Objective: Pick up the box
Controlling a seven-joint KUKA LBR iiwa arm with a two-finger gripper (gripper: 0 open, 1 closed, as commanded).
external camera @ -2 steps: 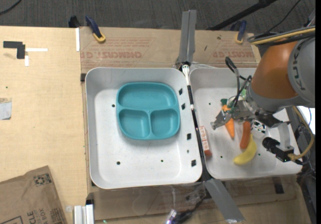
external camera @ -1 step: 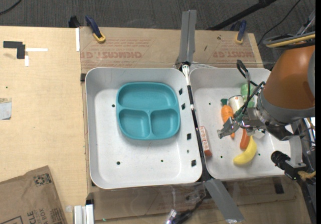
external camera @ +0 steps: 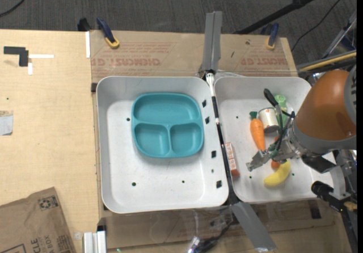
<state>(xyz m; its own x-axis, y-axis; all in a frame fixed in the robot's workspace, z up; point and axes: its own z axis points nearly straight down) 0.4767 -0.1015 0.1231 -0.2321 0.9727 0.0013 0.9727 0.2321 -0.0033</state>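
**Box waiting by the divider, gripper hovering apart**

Box (external camera: 230,159) is lying against the right bin's (external camera: 245,189) left wall; we are seeing the gripper (external camera: 262,159) hovering near the banana (external camera: 277,175) and carrot (external camera: 257,133), its grip unreadable; we are judging the approach unfinished, needing a leftward shift.
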